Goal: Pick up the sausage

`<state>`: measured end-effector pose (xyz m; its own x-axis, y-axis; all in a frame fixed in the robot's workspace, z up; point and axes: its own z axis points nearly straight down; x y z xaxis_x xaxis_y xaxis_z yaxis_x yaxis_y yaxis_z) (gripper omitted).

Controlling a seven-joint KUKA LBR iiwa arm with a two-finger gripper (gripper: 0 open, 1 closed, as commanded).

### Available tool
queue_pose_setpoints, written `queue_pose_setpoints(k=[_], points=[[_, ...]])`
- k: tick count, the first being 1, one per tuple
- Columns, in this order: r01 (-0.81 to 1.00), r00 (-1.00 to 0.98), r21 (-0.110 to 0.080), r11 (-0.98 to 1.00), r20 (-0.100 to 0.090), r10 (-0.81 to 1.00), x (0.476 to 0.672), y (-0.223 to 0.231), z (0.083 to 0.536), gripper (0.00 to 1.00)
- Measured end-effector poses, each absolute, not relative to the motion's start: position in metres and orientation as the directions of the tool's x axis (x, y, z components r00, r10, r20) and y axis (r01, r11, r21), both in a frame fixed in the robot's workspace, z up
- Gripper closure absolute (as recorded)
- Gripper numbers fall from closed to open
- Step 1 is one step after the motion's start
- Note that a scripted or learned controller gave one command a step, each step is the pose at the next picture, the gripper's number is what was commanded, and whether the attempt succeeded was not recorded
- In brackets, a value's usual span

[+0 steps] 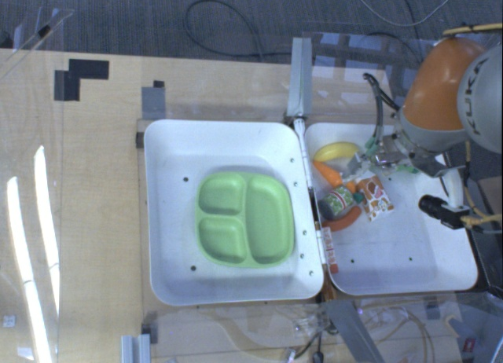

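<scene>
The sausage (346,218) is a reddish-brown curved piece lying near the left wall of the right bin (409,275). It rests against a small green and red item (339,200) just above it. My gripper (368,159) hangs over the upper part of the right bin, just right of the banana (335,151) and up and to the right of the sausage. Nothing can be seen held in it.
An orange carrot (328,173) lies between the banana and the sausage. A small printed carton (376,197) sits right of the sausage. The left bin (169,196) holds a green divided plate (244,218). Bare floor shows in the right bin's lower half.
</scene>
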<state>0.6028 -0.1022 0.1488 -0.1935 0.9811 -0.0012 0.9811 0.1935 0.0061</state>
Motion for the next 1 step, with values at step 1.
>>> queue_pose_setpoints(k=[1], points=[[0.986,-0.165,0.014,0.165,-0.006,0.986,0.5940,-0.1424,0.0903,0.00]])
